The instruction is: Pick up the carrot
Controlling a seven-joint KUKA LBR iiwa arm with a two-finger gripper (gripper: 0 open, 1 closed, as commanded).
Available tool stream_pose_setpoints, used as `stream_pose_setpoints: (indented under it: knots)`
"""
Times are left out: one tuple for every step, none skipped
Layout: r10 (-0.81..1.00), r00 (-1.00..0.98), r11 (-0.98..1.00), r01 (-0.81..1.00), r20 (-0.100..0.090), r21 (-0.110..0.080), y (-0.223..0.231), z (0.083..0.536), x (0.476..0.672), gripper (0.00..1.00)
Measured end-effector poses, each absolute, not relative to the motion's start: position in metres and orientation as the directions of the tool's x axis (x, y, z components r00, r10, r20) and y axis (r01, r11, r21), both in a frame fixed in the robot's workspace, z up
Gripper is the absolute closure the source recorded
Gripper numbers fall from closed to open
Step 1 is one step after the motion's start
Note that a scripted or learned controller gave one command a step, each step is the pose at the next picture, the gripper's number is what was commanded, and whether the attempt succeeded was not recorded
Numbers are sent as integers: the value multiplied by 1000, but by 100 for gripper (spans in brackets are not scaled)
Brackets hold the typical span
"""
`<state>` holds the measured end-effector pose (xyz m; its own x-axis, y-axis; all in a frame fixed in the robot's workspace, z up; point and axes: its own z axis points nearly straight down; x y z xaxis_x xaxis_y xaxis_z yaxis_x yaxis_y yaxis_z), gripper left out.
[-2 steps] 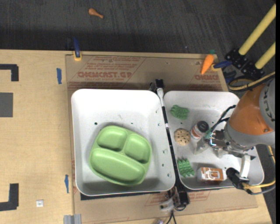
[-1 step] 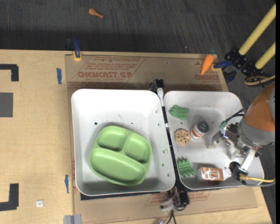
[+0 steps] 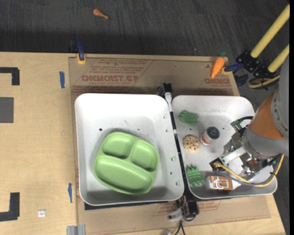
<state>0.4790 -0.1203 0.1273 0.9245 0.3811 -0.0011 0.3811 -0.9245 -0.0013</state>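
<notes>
An orange scrap (image 3: 100, 13) lies on the dark floor at the upper left of the frame, well apart from the bench. On the cardboard-topped bench (image 3: 36, 137), the left bin (image 3: 92, 110) holds a green divided plate (image 3: 126, 161), upside-up with three compartments, sitting toward the bin's lower middle. Just right of the divider between the bins, the right bin (image 3: 220, 103) holds a green leafy toy (image 3: 188, 117) near its upper left, a round cookie (image 3: 191, 143) below that, and a small dark-capped jar (image 3: 210, 134) just beside the cookie. Lower down sit a second green ridged toy (image 3: 195, 176) and, right of it, an orange-and-white carton (image 3: 222, 183) lying flat along the bin's lower edge. The carrot (image 3: 217, 67) lies outside both bins, on the cardboard above the right bin near the upper right of the frame, tilted with its green top up. The gripper (image 3: 239, 163) hangs low over the right bin's lower right part, above the carton and well apart from the carrot; whether it is spread or closed cannot be told from this angle.
</notes>
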Motion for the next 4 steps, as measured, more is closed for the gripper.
stream_pose_setpoints:
  knots:
    - [236, 972, -972, 236, 3, -1, -103, 90, 480, 0]
    - [198, 980, -980, 198, 5, 3, -99, 89, 481, 0]
    - [240, 971, -971, 240, 6, 6, -96, 89, 528, 0]
    - [245, 969, -970, 245, 14, 7, -95, 100, 531, 100]
